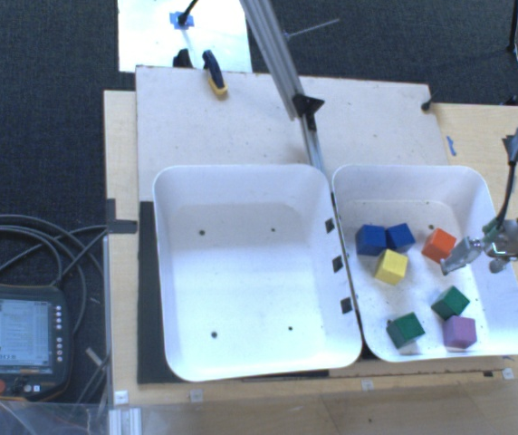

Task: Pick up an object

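One orange cube (438,244), corner toward the viewer, sits beside the pincer (455,259).

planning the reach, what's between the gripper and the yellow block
In the camera view, the orange block lies between the gripper and the yellow block, close beside the gripper; past it is bare bin floor.

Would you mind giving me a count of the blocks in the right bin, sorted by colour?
Blue blocks: 2
Green blocks: 2
Yellow block: 1
Orange block: 1
Purple block: 1
Total: 7 blocks, all in the right bin
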Available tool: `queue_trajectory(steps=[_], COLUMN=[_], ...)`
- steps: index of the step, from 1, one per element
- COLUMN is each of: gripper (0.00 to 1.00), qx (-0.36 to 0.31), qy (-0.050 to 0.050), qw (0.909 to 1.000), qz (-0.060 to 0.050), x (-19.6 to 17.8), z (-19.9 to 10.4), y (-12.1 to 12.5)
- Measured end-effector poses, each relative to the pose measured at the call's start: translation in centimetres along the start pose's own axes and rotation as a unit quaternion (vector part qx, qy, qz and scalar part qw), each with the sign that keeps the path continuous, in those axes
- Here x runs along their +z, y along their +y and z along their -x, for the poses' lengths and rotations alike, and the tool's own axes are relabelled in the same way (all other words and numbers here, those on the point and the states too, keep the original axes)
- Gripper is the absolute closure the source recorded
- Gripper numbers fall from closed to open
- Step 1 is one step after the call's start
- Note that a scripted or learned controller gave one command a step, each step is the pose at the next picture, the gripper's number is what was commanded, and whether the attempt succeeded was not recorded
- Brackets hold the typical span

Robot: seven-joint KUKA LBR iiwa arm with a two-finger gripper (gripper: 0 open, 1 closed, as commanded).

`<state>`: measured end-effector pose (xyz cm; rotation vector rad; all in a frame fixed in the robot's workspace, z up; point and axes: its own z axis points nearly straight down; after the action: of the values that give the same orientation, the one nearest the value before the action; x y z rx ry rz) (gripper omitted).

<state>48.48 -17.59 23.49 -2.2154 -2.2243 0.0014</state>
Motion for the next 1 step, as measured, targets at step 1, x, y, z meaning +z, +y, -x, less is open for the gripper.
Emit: queue_trajectory(steps=[1], gripper=[0.0], qx=[0.0], qy=[-0.001], qw=[1.0], qz=[0.002], x=[-0.18], z=[-0.01], y=[0.09])
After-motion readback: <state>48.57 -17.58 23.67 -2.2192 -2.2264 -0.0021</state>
